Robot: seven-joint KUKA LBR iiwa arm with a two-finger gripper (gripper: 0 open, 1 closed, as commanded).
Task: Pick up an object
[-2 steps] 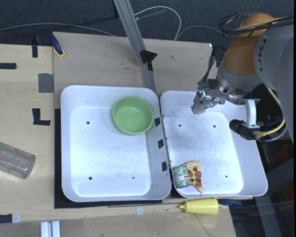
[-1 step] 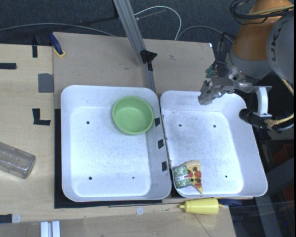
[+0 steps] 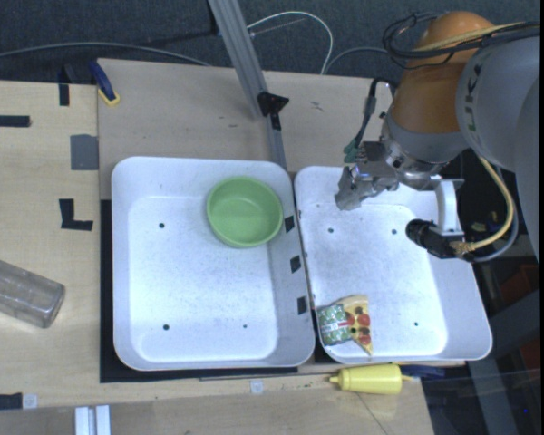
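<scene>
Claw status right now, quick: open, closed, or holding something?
Claw: cannot be told; it hangs over the right bin near its far left corner, nothing visibly in it.

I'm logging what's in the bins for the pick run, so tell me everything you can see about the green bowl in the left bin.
The round light-green bowl, plastic by its look, sits upright with its open mouth facing up and nothing visible inside. Its rim looks smooth and whole, slightly darker than the inner floor. It rests on the floor of the left shallow white bin, in the far right corner, close to the wall shared with the right bin. Nothing else touches it; the gripper is apart from it, over the right bin.
</scene>
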